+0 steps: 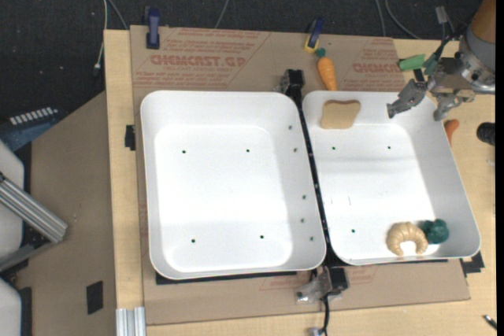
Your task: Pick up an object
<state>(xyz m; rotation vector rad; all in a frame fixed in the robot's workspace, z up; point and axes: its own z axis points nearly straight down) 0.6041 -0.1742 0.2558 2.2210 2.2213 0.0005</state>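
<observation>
Gripper (421,100) over right bin's (441,169) far right corner, fingers spread wide, nothing between them. Nearest pick: bread slice (340,114), just left of gripper at far rim, long axis roughly left-right. One croissant (407,238) touching one green piece (434,230), possibly broccoli, near corner. One carrot (326,72) outside bins. Left bin (228,118) beside.

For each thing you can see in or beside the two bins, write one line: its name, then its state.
Gripper: open, empty, above the right bin's far edge.
Bread slice: flat, right bin's far corner.
Croissant: near corner, touching the green object.
Carrot: lying outside the bins.
</observation>
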